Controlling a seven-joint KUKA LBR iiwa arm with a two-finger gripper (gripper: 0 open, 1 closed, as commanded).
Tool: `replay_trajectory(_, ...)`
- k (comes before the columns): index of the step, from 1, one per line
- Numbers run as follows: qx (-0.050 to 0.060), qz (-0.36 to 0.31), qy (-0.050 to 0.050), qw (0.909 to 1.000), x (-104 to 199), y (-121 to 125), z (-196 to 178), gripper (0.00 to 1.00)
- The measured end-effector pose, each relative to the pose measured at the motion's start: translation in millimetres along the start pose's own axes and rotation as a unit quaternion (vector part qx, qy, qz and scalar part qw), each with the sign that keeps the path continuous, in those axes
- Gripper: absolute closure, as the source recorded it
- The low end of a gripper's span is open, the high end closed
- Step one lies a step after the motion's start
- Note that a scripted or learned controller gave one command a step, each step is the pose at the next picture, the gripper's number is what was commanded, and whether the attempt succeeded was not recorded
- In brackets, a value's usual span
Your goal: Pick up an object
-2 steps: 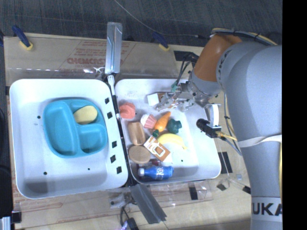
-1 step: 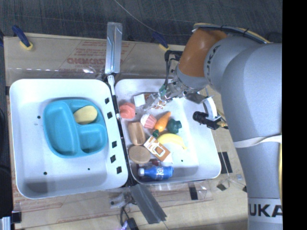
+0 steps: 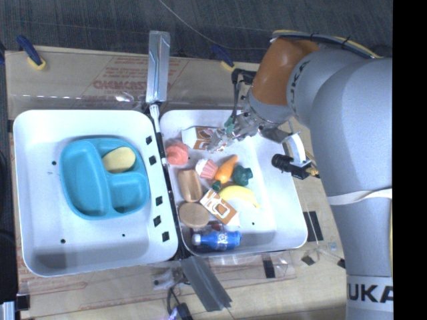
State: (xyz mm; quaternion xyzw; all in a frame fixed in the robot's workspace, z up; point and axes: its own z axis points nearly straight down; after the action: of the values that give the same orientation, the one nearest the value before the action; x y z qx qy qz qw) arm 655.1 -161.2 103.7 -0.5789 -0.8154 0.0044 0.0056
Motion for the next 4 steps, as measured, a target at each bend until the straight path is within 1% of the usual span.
replay_trajectory(1, -0.010, 0.014, -0.004, 0.9998, 27, 13, -86, 1.00)
replay_trajectory(2, -0.007, -0.061, -0.002, 0.9981, 110, 35, -112, 1.00)
replay_trajectory(3, -0.006, -0.060, -0.002, 0.9982, 109, 34, -110, 0.00)
replay_trajectory(4, -0.004, -0.011, -0.001, 0.9999, 106, 30, -86, 0.00)
